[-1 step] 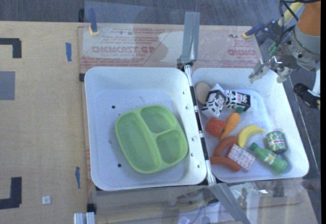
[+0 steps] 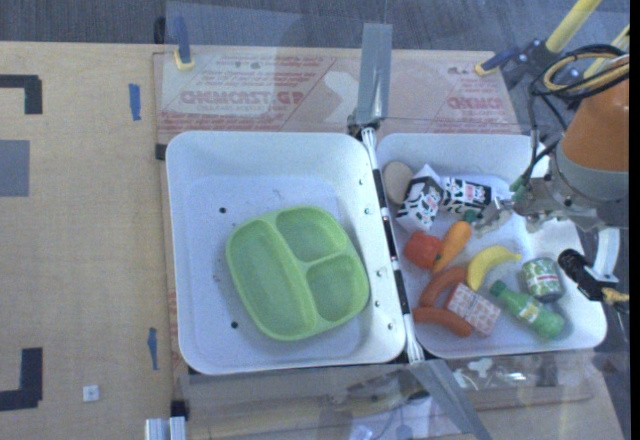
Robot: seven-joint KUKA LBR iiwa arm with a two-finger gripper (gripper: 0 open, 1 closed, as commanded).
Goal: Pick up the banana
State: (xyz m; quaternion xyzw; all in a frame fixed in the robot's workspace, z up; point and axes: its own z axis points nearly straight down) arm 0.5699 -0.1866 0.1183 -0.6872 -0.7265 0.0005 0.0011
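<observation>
— Over in the right bin [image 2: 590, 333], where's the banana [image 2: 492, 264]?
— Lying among the toy food, just beside the carrot [image 2: 452, 243], its long axis slanting up toward the right.
— And the gripper [image 2: 545, 208]?
— Up and to the right of it, near the bin's far edge. Open or closed, I can't tell. Looks like a short drop leftward.

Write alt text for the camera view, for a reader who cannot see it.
A small yellow banana lies in the right shallow white bin among a carrot, sausages, a green bottle and a cow-patterned carton, with the grey, orange-banded robot arm reaching in from the right above the bin's far side. The left white bin holds a green divided plate.
</observation>
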